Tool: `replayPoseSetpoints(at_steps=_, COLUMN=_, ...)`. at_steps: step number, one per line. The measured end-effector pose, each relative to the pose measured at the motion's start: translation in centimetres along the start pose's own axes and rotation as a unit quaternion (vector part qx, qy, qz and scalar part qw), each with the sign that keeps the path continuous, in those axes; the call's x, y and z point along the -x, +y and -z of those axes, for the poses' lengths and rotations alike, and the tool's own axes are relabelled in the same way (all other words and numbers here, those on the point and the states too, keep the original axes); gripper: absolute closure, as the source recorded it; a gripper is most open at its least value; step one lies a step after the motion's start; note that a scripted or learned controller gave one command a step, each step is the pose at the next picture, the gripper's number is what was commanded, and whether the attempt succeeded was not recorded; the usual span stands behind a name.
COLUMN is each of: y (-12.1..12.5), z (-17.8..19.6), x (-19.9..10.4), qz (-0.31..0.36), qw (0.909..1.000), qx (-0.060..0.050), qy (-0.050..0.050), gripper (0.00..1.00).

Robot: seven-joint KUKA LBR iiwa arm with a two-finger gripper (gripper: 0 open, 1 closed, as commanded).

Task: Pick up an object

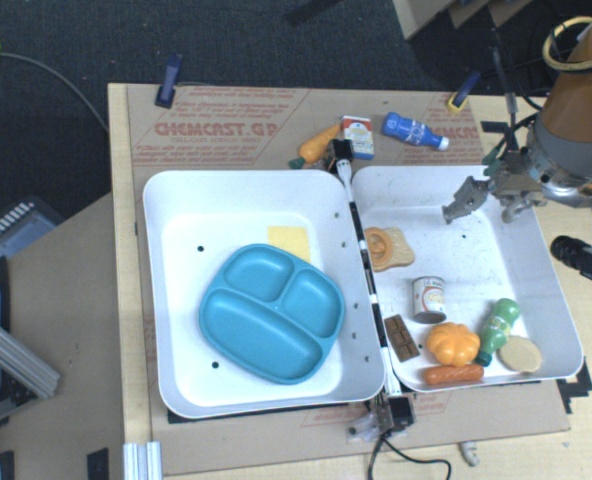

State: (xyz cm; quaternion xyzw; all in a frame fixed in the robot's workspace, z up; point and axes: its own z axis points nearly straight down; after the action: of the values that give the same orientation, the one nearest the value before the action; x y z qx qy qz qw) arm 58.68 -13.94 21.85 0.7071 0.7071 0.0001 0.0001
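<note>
The right bin [536, 268] has bare floor across its upper and middle parts, with open room around the end effector [466, 203]. Obstacles crowd its near end: a can [428, 298], an orange pumpkin [452, 343], a green bottle [498, 325], a sausage [453, 375] and a brown bar [401, 337]. A slice of toast [388, 248] lies by the dividing wall. In the left bin [176, 218], a blue divided plate [271, 313] takes most of the floor, leaving bare strips along the walls.

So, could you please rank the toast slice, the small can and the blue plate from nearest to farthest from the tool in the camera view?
From the tool:
1. Toast slice, right bin, by the divider.
2. Small can, mid right bin.
3. Blue plate, left bin.
</note>
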Motion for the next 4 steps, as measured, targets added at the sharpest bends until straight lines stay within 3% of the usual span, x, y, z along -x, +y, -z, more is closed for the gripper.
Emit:
replayPoseSetpoints(at_steps=1, y=-6.6, z=-9.9, x=-3.1, qz=0.000, qw=1.0000, qx=-0.002, qy=0.001, gripper=0.00)
replayPoseSetpoints(at_steps=2, y=-6.5, z=-13.4, x=-4.3, qz=0.000, qw=1.0000, qx=-0.002, qy=0.001, gripper=0.00)
replayPoseSetpoints(at_steps=3, y=-7.4, z=-13.4, x=-3.7, qz=0.000, qw=1.0000, qx=-0.001, qy=0.001, gripper=0.00)
replayPoseSetpoints(at_steps=4, y=-6.0, z=-13.4, x=-1.0, qz=0.000, qw=1.0000, qx=0.001, qy=-0.001, gripper=0.00)
